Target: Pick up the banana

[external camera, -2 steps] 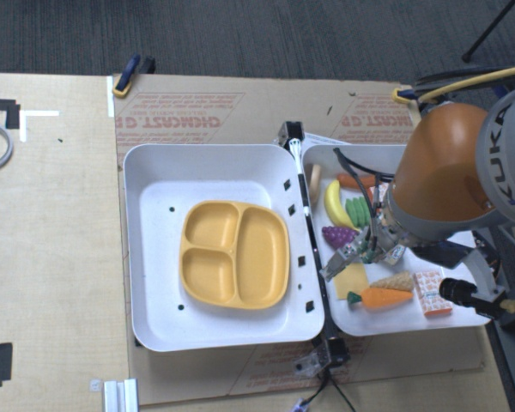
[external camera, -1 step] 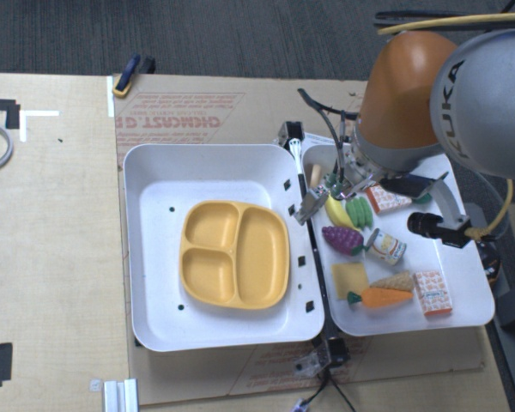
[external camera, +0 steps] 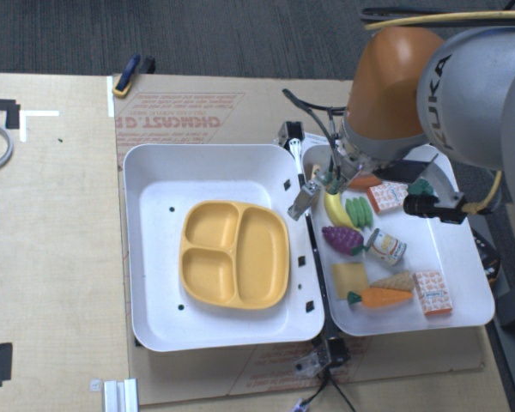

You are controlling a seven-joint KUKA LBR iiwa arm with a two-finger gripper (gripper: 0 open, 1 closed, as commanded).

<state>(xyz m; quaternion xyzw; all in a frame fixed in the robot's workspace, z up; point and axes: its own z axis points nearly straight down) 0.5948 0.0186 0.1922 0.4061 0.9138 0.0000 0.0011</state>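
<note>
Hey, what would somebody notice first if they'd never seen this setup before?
The big grey and orange arm reaching in from the right, its end effector low over the right bin, right at the banana. Then the yellow divided plate sitting alone in the left bin, against the jumble of toy food beside the banana.

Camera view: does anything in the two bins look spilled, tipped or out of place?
Nothing stands out. The yellow three-compartment plate lies flat in the left white bin. The right white bin holds loose toy food, including the yellow banana and purple grapes, all inside its walls. The gripper hovers by the banana.
</note>
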